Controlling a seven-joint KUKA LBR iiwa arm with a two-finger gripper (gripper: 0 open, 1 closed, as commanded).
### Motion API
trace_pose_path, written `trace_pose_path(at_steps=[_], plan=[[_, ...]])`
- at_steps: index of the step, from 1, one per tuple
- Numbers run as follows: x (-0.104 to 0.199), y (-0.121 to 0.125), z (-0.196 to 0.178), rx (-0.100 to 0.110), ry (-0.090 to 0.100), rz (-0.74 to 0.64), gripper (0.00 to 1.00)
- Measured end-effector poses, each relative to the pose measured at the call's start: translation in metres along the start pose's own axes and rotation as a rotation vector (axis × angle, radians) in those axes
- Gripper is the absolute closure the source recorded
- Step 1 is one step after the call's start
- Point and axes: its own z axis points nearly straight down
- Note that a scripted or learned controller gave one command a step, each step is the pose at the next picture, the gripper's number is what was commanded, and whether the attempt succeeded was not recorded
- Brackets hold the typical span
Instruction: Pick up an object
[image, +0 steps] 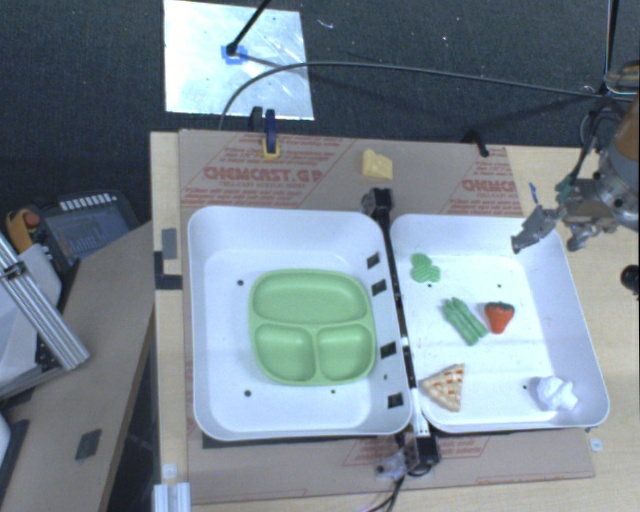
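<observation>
From the camera view, the claw (556, 231) hangs open and empty over the right bin's (575, 300) upper right rim. The toy strawberry (499, 316) lies at about seven o'clock from it, near, just beside the green beans (462, 320).

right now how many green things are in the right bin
2. A small green broccoli-like piece lies near the right bin's upper left corner, and a bundle of green stalks lies at the middle, just left of the red strawberry.
</observation>
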Motion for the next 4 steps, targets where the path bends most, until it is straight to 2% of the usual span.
trace_pose_path(at_steps=[1, 4], plan=[[0.001, 0.002, -0.007, -0.011, -0.002, -0.003, 0.00], [-0.012, 0.008, 0.131, -0.008, -0.002, -0.001, 0.00]])
